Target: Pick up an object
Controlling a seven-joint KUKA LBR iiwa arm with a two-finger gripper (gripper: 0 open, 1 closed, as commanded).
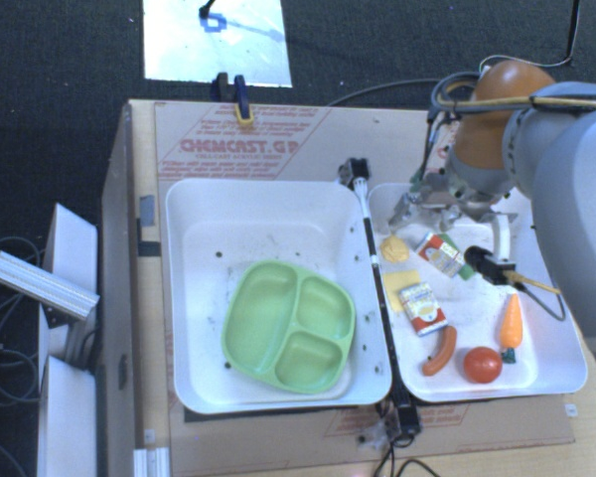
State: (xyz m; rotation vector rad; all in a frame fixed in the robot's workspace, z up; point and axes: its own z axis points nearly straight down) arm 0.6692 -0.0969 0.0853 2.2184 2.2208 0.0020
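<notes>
Green tray (289,325) in left bin (194,207), tomato (483,365), carrot (512,322), sausage (439,351) in right bin (566,361)

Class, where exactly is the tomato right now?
The tomato lies in the right bin, near its front edge, between the sausage and the carrot.

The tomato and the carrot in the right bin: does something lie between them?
No. In the camera view, bare white bin floor separates the tomato from the carrot.

Green tray (290,326), red tomato (483,365), orange carrot (512,322), perhaps yellowish lemon (394,250)
</notes>
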